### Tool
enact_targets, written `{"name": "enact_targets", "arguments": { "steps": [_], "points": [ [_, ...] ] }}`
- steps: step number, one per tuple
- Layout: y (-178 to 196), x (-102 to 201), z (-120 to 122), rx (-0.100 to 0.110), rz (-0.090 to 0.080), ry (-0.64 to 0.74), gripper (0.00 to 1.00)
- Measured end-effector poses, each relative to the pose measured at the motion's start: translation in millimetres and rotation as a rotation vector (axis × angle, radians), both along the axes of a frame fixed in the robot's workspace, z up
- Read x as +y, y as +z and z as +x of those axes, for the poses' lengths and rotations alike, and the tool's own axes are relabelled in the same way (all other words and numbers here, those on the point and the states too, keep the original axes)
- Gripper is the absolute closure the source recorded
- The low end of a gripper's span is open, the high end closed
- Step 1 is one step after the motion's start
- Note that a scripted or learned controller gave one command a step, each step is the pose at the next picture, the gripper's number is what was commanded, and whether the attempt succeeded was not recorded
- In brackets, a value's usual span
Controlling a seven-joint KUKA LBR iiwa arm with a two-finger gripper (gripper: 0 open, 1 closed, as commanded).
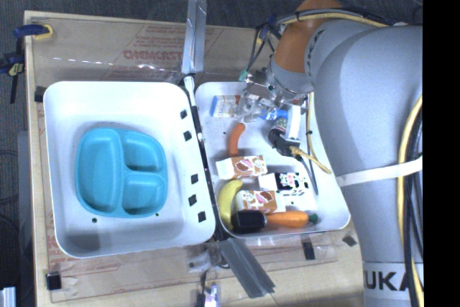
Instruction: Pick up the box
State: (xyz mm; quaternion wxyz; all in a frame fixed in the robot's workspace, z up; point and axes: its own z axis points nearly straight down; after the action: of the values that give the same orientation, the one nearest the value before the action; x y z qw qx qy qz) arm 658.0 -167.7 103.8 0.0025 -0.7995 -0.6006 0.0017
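Fingers [253, 103] state unreadable, blurred over far end of right white bin [327, 192]; small white-and-brown carton box [241, 167] lies nearer.

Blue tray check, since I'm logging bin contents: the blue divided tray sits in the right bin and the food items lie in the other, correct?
Not quite. The camera view shows the blue divided tray in the left bin; the food items, such as the banana and carrot, lie in the right bin.

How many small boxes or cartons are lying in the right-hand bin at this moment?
3 visible. One box sits mid-bin beside the banana, a black-and-white carton lies right of it, and another box lies below, above the carrot. The arm may hide others.
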Motion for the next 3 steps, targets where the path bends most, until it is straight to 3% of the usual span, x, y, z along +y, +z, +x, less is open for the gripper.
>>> {"name": "enact_targets", "arguments": {
  "steps": [1,2,3],
  "points": [
    [0,1,0,0.001,0.0,0.002,0.0],
    [10,2,0,0.003,0.001,0.009,1.0],
    [88,-26,-49,-0.001,-0.003,-0.392,1.0]
  ]
}}
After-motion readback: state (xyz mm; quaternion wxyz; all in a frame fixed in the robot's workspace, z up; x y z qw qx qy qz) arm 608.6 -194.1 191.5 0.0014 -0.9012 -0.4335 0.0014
